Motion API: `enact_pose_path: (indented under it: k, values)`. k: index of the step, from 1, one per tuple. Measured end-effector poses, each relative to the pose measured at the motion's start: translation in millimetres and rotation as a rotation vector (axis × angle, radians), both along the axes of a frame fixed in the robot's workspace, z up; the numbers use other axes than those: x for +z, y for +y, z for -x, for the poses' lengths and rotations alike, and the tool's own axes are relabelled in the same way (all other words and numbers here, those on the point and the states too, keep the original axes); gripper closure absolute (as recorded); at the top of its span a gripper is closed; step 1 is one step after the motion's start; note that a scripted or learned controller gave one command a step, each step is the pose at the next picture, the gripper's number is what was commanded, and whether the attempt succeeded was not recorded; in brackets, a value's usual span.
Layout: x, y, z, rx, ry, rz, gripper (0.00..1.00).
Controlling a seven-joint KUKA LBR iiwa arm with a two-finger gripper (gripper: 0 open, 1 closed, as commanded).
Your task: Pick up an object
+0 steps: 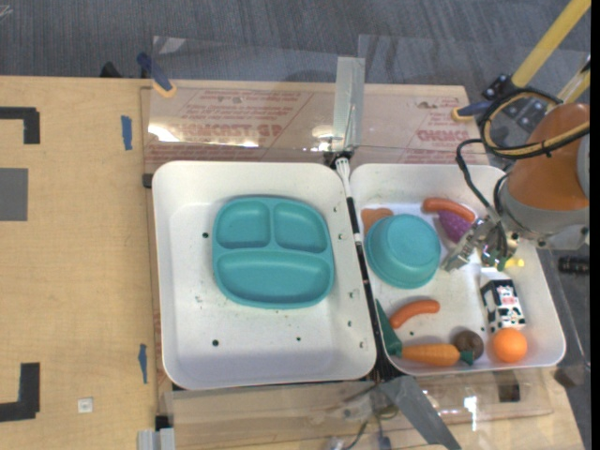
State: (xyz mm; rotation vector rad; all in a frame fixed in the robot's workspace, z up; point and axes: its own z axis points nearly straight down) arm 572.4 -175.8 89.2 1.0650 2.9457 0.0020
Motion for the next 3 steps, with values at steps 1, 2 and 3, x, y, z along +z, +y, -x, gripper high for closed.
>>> enact_pose_path:
  k: [1, 2, 3]
  values:
    - [-0.7, 0.4, 0.0, 0.001, 0.0, 0.0, 0.0]
    - [-0.2, 32.6, -68.5, 0.058, 0.026, 0.006, 0.0]
    - [-0.6, -8.1, -4.6, 0.062, 0.002, 0.003, 0.0]
